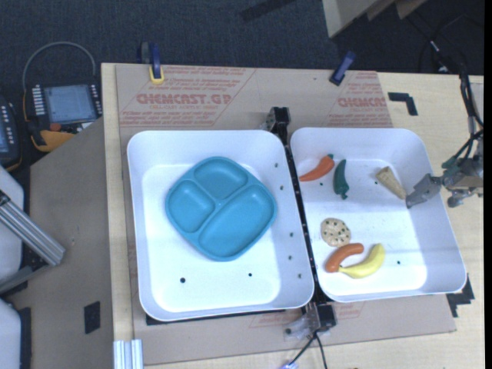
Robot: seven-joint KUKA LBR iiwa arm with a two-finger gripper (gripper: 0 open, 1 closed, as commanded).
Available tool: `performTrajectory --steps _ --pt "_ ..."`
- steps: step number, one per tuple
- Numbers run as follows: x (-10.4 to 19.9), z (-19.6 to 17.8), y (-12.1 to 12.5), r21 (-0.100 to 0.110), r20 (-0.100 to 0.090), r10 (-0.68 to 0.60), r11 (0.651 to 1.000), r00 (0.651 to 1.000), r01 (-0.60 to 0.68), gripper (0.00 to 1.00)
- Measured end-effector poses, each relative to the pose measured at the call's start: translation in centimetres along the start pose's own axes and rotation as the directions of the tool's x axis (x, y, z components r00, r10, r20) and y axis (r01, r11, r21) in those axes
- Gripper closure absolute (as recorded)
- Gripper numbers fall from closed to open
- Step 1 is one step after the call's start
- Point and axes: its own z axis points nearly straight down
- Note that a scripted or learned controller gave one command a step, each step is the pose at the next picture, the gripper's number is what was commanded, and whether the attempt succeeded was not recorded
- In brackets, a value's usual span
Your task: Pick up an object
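The right bin (438, 271) holds several toy foods. An orange pepper (316, 168) and a dark green pepper (340, 178) lie at its back left. A beige wedge (390, 181) rests at the back right. A speckled cookie (334, 231), a red sausage (343, 257) and a yellow banana (366, 262) lie near the front. My gripper (424, 191) reaches in over the bin's right rim, just right of the wedge and low over the bin floor. Nothing shows in its grasp.
The left bin (154, 283) carries a blue divided plate (221, 207) at its middle. A black clamp (278, 118) sits at the back between the bins. Cables (470, 106) hang at the right edge. A teach pendant (68, 103) lies off the bench at far left.
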Motion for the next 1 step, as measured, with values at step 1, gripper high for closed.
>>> performTrajectory --steps 1 --pt "0.05 -0.73 0.32 -0.014 0.004 -0.004 1.000 1.000 0.004 0.00"
